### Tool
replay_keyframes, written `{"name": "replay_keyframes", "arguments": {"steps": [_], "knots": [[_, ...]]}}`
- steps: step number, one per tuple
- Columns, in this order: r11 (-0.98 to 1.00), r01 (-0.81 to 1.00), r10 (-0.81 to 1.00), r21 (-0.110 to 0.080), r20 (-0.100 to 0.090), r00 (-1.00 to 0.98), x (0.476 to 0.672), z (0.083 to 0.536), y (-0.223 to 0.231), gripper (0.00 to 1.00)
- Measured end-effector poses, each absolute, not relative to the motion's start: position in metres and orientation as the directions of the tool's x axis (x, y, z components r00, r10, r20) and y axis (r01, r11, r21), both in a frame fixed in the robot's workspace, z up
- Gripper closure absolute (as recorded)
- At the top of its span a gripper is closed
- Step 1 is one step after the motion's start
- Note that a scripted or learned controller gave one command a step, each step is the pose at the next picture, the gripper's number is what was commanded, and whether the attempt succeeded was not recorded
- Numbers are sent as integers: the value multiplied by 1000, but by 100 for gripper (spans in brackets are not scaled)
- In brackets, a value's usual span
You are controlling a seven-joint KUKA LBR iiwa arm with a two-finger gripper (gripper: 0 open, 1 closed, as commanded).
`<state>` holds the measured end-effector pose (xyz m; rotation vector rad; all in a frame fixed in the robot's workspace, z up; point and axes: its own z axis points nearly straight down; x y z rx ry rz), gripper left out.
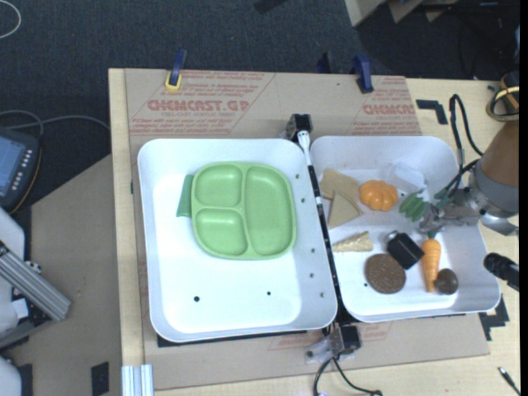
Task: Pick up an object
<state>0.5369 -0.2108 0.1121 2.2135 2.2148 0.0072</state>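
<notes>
The surface (247, 97) carries red print reading "CHEMCAST". The claw (439, 213) hangs over the right bin (363, 148), just above the carrot (431, 259) and beside a green leafy piece (412, 206); how far it is open cannot be told. The left bin (165, 246) holds a green divided plate (244, 209).

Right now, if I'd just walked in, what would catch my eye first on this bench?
Probably the light green divided plate, lying alone in the left white bin. Next, the right bin with its jumble of toy food: an orange fruit, a carrot and a brown cookie. The gripper reaches over that bin from the right.
</notes>
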Motion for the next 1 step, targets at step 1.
{"name": "replay_keyframes", "arguments": {"steps": [1], "knots": [[1,1000,1000,6,-3,-1,531,168,-204,100]]}}
